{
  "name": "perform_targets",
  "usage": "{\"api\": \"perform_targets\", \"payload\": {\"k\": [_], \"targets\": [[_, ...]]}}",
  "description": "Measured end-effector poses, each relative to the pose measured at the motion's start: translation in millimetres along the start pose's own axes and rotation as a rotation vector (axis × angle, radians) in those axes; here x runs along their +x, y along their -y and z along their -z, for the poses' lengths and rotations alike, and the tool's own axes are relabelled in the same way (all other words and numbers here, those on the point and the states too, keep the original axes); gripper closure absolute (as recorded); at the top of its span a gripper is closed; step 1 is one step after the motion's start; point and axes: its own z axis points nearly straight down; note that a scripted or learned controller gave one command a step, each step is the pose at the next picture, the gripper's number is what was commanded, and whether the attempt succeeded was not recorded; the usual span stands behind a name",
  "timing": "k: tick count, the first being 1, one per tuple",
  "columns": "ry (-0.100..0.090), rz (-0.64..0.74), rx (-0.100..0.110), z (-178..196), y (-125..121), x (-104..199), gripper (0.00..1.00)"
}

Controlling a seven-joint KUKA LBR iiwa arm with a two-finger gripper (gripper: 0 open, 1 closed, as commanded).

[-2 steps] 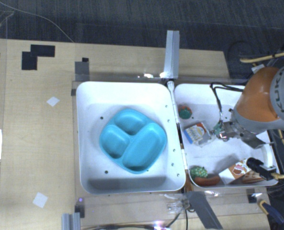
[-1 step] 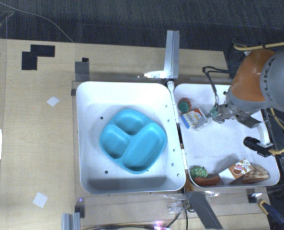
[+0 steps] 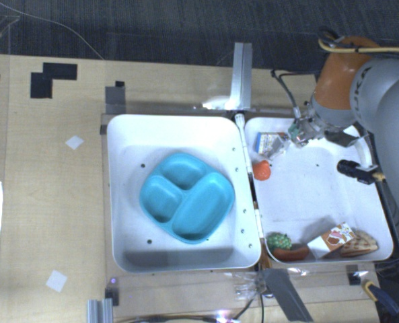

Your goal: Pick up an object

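Reaching into the right bin (image 3: 367, 200), my tool (image 3: 298, 133) hung at its far-left corner beside a silvery packet (image 3: 272, 142); its state I could not tell. Nothing was lifted yet: the ball (image 3: 262, 171) and other items lay untouched, the grasp undone.

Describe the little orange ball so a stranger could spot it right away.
Look in the right bin, along its left wall, below the crinkly packet in the far-left corner. The orange ball sits there alone, the only small round thing of plain orange.
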Motion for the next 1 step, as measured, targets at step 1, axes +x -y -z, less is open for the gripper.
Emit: {"api": "perform_targets", "payload": {"k": [1], "targets": [[0.010,0.200,0.013,-1.5,2.0,5.2,0.00]]}}
